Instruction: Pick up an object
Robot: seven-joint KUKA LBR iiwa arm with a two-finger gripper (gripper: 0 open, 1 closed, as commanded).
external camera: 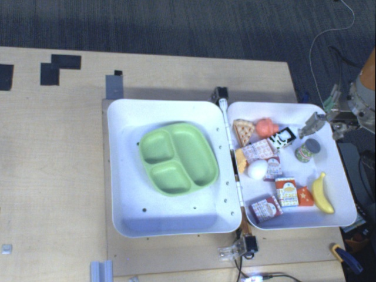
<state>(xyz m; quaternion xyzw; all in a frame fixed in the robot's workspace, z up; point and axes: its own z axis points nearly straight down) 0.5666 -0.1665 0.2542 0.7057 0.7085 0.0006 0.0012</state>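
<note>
Tool [324, 122] at the right of the frame, hanging over the upper right corner of the right bin [346, 207]; fingers spread apart, one grey finger [311, 124] slanting down-left toward the can [306, 151], nothing between them. Cannot tell whether touching the can. Arm [365, 93] reaching in from the right edge, orange band at the very edge, wrist bent toward the bin.

In the right bin: banana [322, 195] at lower right, egg [257, 169] near the middle, pizza slice [243, 131] at upper left, small cartons around. In the left bin [126, 216]: green divided plate [177, 157]. Both bins side by side on the pale surface [53, 175].
</note>
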